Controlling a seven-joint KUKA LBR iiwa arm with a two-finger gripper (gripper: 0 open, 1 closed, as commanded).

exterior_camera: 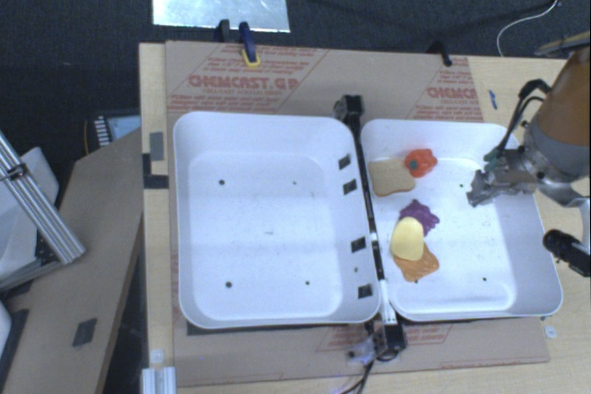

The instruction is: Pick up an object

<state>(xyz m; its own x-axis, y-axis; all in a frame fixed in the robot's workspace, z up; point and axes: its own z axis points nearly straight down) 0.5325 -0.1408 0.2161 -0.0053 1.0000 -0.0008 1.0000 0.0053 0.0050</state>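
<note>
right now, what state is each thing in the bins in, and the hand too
tan piece: lying flat in the right bin, touching the red piece
red piece: resting at the tan piece's edge
purple piece: lying just above the yellow piece
yellow piece: resting on the orange piece
orange piece: flat, partly covered
hand: over the right bin, holding nothing
left bin: upright, beside the right bin

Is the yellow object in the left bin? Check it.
No. The yellow object lies in the right bin, between a purple piece and an orange-brown piece.
</note>
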